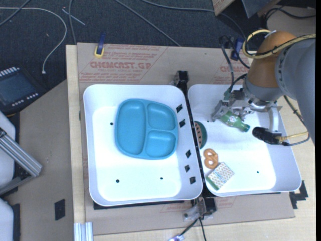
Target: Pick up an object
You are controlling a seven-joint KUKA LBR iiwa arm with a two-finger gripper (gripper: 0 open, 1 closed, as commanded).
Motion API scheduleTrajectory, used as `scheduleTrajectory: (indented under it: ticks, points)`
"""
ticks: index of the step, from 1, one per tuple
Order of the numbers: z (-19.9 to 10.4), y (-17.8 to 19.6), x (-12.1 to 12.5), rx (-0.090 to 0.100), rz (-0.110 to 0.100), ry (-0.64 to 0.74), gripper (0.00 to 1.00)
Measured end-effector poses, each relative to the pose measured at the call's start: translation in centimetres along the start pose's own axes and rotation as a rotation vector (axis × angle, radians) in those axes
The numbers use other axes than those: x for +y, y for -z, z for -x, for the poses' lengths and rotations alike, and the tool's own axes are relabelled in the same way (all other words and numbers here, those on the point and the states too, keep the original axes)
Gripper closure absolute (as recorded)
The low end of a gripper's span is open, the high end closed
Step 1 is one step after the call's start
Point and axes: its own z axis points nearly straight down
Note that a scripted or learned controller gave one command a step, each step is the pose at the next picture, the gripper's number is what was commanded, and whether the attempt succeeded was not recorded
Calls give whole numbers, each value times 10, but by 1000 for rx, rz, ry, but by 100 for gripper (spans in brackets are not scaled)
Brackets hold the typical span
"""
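My gripper point(229, 111) hangs low in the upper middle of the right bin point(279, 170), with the grey arm and its orange band coming in from the upper right. A small green and white object point(238, 122) lies right under the gripper's tip, touching or nearly touching it. An orange pretzel-shaped piece point(210, 157) lies near the bin's left wall. A checkered yellow-green packet point(220, 175) sits just below the pretzel-shaped piece. A dark round striped object point(200, 133) rests against the left wall.
The left bin point(131, 181) holds a blue divided plate point(146, 128). A black cable plug point(266, 134) with a yellow wire hangs beside the gripper on its right. A black divider with clips runs between the bins.
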Motion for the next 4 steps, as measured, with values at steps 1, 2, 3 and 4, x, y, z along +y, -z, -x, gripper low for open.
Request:
scheduleTrajectory:
  ticks: [1, 2, 3, 4]
  points:
    - [0, 14, 1, 0, 5, -1, 100]
    - [3, 58, 1, -2, 10, -1, 100]
    - [2, 121, 9, -3, 13, 1, 100]
    - [2, 141, 10, -2, 9, 0, 100]
